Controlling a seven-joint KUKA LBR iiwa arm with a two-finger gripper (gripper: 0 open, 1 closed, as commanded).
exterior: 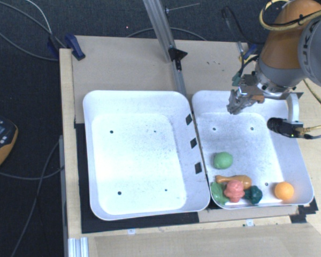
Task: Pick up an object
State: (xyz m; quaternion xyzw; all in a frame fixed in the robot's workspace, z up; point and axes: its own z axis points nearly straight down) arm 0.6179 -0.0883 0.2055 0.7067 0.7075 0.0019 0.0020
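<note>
- My pincer [236,107] hangs over the far edge of the right bin [289,159], near its back-left corner; from this slant I cannot tell how it is set, and I see nothing held in it.
- Above it I have the grey wrist and the orange band [289,33] of the arm, reaching in from the right, with yellow cable looped over the top.
- A black fitting [282,126] with cable sits at the right bin's right rim.
- The things to pick all lie at the near end of the right bin, well apart from my pincer: a green ball [223,159] alone toward the middle, then a cluster at the near-left corner with a pink piece [234,190] touching an orange-brown piece [241,180] and a dark green piece [253,195] just beside it.
- An orange ball [284,190] rests near the near-right corner.
- The left bin [96,111] shows only dark speckling and 4 small dots.
- 3 black clips [193,142] sit along the seam between the 2 bins.
- Both bins rest on the tan bench [123,63]; I can read no writing or labels anywhere.
</note>
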